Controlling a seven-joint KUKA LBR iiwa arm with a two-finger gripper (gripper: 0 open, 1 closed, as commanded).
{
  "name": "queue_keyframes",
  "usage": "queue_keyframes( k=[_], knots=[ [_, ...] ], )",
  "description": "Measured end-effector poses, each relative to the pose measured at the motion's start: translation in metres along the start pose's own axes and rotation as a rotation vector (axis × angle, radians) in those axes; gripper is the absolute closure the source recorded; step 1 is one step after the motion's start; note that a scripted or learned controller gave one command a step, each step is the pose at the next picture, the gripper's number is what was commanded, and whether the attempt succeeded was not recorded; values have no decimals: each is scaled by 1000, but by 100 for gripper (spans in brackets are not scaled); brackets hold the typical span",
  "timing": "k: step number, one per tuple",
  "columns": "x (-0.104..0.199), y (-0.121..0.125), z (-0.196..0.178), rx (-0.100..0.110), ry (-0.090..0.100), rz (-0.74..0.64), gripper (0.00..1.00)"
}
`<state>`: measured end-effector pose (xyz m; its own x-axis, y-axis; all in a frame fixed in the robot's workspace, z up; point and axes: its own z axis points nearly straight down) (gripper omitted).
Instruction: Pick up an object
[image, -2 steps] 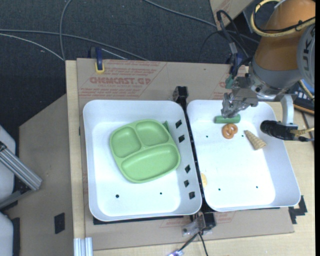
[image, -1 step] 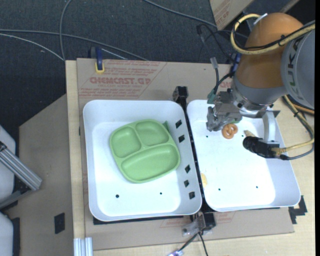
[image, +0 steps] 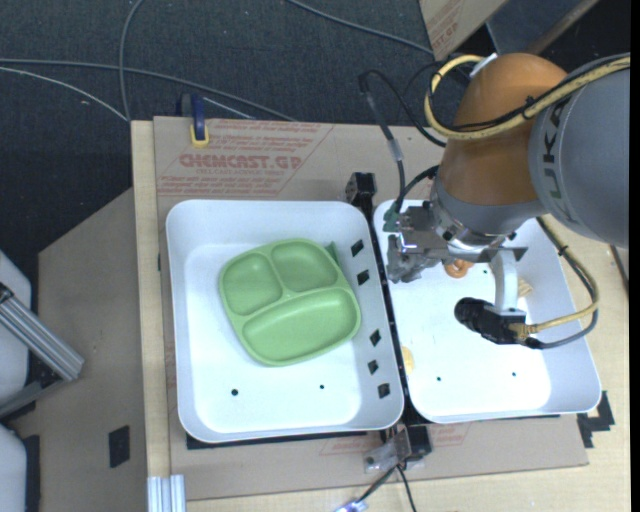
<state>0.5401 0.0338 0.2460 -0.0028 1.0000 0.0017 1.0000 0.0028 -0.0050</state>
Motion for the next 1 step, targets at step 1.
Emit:
queue_keyframes(
  k=[1],
  knots=[
    [48,-27,11,1,0,-1,100]
  ],
)
